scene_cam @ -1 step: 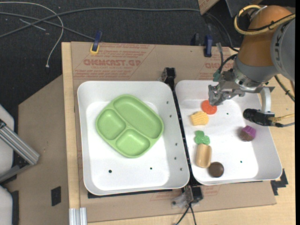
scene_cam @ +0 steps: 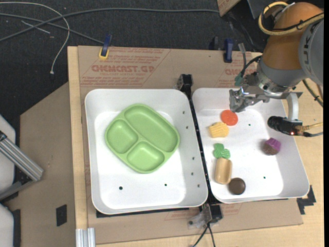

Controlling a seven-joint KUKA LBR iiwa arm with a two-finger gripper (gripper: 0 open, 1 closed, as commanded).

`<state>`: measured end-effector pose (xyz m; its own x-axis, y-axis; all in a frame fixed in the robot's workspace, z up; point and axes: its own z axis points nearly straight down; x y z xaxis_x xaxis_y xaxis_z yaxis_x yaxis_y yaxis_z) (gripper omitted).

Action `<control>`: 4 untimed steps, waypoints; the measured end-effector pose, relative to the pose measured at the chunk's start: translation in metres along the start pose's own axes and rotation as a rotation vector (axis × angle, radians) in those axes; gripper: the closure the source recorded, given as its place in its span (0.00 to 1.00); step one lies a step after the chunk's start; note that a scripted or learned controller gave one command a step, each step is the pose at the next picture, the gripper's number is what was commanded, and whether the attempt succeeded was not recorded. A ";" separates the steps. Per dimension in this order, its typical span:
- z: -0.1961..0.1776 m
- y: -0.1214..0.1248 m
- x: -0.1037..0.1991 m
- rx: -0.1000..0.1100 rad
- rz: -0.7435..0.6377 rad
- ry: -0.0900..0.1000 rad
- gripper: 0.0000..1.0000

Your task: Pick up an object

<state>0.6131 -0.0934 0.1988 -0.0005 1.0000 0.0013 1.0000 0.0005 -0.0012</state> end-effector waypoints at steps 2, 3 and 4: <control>0.101 -0.006 0.000 -0.011 0.001 -0.001 0.00; 0.086 -0.003 0.001 -0.019 0.000 0.000 1.00; 0.021 -0.001 0.000 -0.008 -0.001 -0.002 1.00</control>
<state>0.6125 -0.0935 0.1775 -0.0011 1.0000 -0.0009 1.0000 0.0011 0.0069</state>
